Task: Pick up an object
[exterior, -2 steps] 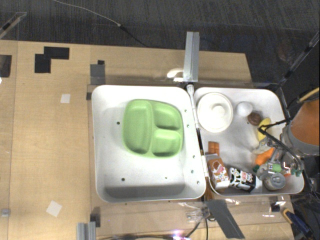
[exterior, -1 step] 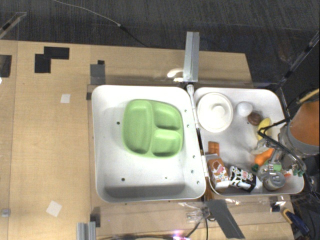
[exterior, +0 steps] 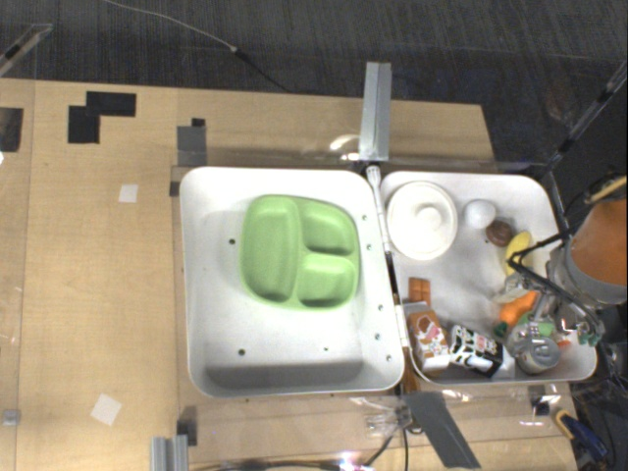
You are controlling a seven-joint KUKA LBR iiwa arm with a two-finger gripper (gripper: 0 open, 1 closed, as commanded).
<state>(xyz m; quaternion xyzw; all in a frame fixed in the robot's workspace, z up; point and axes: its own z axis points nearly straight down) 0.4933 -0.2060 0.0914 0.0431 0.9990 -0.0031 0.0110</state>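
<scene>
The right bin (exterior: 461, 281) holds several small objects: a white bowl (exterior: 422, 219), a white ball (exterior: 479, 213), a brown round piece (exterior: 499, 232), a yellow piece (exterior: 517, 246), an orange carrot-like piece (exterior: 517, 307), a small orange block (exterior: 420, 289), a printed packet (exterior: 429, 340) and a black-and-white packet (exterior: 476, 349). My gripper (exterior: 538, 346) hangs low over the bin's near right corner, beside the orange piece and just right of the black-and-white packet. The wrist hides the fingers.
The left bin (exterior: 216, 292) carries a green divided plate (exterior: 298, 250). A metal post (exterior: 375, 111) stands behind the wall between the bins. The arm's orange band (exterior: 601, 245) looms over the right bin's right rim. Cables lie at the bench's near edge.
</scene>
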